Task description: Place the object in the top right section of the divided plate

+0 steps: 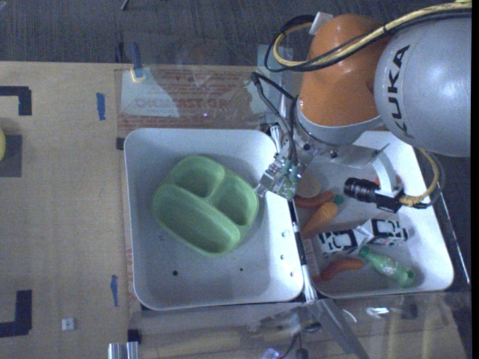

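The green divided plate (206,203) lies tilted in the left white bin (150,275), with one long section at its lower left and two smaller sections at its upper right. My gripper (279,176) hangs at the wall between the two bins, just right of the plate's upper right section. The arm's orange band (344,66) and grey body hide much of the right bin's top. An orange carrot (322,215) and a red-orange piece (316,199) lie right below the gripper in the right bin (441,275).
The right bin also holds two black-and-white blocks (337,240) (390,232), a green bottle (386,266) and a red sausage-like piece (340,268). A black cylinder (364,191) with a yellow cable juts from the wrist. Cardboard (60,200) covers the bench on the left.
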You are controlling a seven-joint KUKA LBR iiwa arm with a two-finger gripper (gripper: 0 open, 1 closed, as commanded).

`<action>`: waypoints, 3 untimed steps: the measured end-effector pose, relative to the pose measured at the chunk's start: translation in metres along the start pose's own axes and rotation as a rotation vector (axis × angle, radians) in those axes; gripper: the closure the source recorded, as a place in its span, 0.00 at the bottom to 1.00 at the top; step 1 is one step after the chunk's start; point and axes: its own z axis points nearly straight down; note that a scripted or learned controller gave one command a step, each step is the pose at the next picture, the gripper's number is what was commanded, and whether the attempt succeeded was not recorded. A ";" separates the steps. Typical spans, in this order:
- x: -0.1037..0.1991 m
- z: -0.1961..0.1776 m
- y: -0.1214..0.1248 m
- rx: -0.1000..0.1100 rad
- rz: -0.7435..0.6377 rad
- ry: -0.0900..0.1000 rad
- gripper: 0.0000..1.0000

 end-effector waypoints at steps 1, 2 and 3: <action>0.003 0.003 0.040 -0.004 -0.082 -0.004 1.00; 0.018 0.002 0.059 -0.005 -0.353 -0.005 1.00; -0.008 -0.094 0.082 -0.004 -0.187 -0.005 1.00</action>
